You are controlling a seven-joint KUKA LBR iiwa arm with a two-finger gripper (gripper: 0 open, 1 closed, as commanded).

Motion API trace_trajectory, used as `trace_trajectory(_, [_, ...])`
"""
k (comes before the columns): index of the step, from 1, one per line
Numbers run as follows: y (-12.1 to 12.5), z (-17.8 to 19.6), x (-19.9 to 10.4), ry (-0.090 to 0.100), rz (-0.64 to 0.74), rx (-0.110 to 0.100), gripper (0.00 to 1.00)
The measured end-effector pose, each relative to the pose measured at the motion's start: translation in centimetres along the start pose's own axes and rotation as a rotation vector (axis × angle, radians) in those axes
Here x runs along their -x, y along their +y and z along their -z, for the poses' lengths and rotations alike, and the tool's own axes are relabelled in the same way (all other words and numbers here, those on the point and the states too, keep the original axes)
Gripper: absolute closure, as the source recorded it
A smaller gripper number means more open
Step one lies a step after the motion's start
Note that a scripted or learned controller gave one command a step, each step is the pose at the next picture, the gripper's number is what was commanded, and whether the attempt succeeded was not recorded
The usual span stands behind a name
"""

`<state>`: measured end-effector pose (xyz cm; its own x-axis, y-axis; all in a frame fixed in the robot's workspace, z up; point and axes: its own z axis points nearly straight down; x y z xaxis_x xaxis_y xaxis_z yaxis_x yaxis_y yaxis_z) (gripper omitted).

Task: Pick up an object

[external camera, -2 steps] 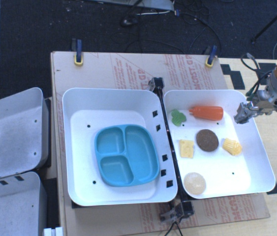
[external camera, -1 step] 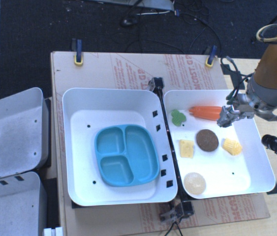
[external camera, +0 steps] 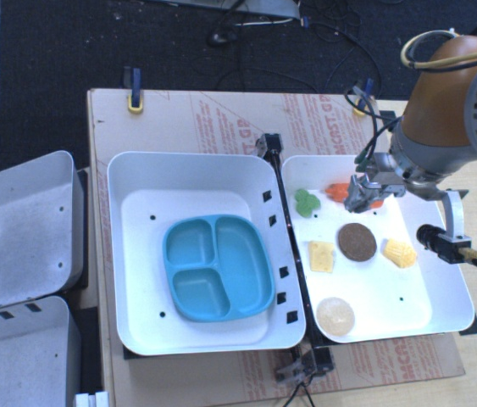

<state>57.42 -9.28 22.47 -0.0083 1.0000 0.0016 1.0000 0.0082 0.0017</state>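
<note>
The right bin (external camera: 441, 308) holds several small food toys: a green piece (external camera: 307, 202), an orange piece (external camera: 338, 192), a brown round patty (external camera: 357, 242), a yellow cheese wedge (external camera: 321, 256), a yellow chunk (external camera: 400, 253) and a pale round bun (external camera: 336, 315). My gripper (external camera: 362, 195) hangs low over the bin's back part, right beside the orange piece and above the patty. The wrist hides the fingertips.
The left bin (external camera: 128, 227) holds a blue three-compartment tray (external camera: 218, 266). A black divider (external camera: 285, 236) runs between the two bins. Another white bin (external camera: 18, 227) lies off the bench at the left. A blue clamp (external camera: 135, 90) sits on the bench's back edge.
</note>
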Motion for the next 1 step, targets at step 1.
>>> trace_trajectory(1, [-0.32, 0.73, -6.15, 0.0, 0.0, -0.002, 1.0])
